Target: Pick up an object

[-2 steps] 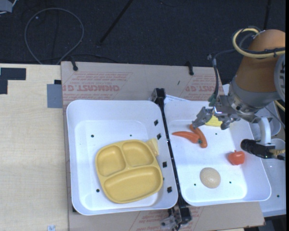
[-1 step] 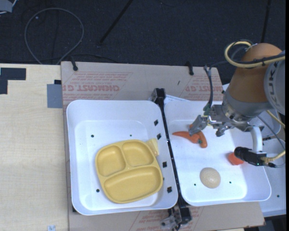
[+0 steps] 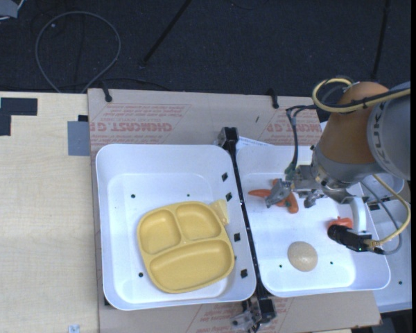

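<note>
An orange carrot-shaped object [image 3: 279,197] is seen in the right bin [image 3: 374,276], at its upper left, directly at the gripper [image 3: 288,191]. Whether it is gripped cannot be told. A beige ball [image 3: 303,256] lies nearby. A yellow divided tray [image 3: 186,245] is held in the left bin [image 3: 118,186].

- We see a pale wooden bench [image 3: 35,220] filling the left and lower part of the frame.
- On it lies a brown cardboard sheet [image 3: 173,120] with red lettering — centre of frame.
- Two white bins rest on the cardboard — left bin [image 3: 118,186], right bin [image 3: 333,279] — touching along their inner edges.
</note>
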{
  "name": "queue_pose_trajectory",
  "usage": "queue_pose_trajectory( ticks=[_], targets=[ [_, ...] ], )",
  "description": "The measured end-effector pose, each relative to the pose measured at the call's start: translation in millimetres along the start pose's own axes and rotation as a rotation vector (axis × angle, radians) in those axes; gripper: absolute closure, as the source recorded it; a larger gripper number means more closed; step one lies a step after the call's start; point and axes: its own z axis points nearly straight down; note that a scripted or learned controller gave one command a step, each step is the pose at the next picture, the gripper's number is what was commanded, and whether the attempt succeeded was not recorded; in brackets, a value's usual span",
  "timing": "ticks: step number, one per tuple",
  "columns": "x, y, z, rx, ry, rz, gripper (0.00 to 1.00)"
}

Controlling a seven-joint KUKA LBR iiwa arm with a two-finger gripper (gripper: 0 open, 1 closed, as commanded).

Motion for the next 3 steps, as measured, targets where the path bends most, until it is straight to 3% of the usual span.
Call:
queue_pose_trajectory(
  ticks=[1,2,3],
  targets=[
    [3.6,-5.8,62.1,-0.002,0.0,0.001,0.0],
    [1.9,-5.5,49.5,-0.003,0.0,0.006,1.0],
    [1.0,-0.3,5.9,-0.009,-0.001,-0.001,1.0]
  ],
)
